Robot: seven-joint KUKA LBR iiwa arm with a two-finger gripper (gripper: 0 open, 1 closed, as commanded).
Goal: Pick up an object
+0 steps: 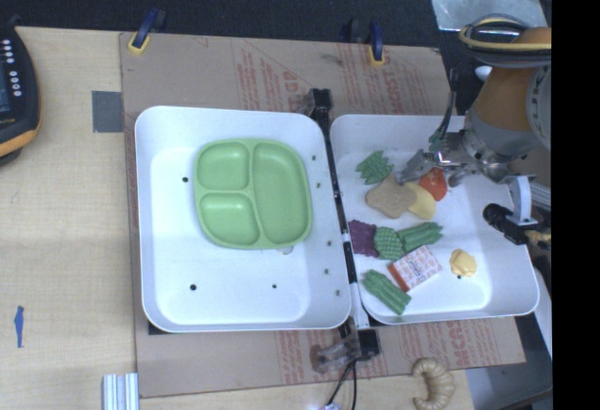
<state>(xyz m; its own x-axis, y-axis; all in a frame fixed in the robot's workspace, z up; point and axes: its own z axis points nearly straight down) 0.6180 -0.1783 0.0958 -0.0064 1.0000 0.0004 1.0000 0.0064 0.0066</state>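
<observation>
Camera view places the gripper [424, 170] low in the right bin [511, 291], right of frame centre, over the cluster of toy food. Whether it is apart or together cannot be judged at this resolution, and nothing is seen clamped in it.

Directly beneath and beside it lie a red piece [433, 184], a tan bread-like piece [391, 200] and a yellow piece [423, 205], all touching one another. A green leafy piece [373, 166] sits just left of the tool. Lower in the bin: a purple piece [362, 236], a green vegetable [421, 235], a red-and-white packet [414, 267], another green piece [385, 291] and a small yellow item [462, 262].

Assessment: the likely target is the red piece or the tan one. A sound pick calls for centring on one item only, since the neighbours press close and may be dragged or pinched together.

The left bin [164, 211] holds a green divided plate [253, 192]. The arm [506, 98] is cut off at the frame's right, and its wrist shadows part of the red piece.
</observation>
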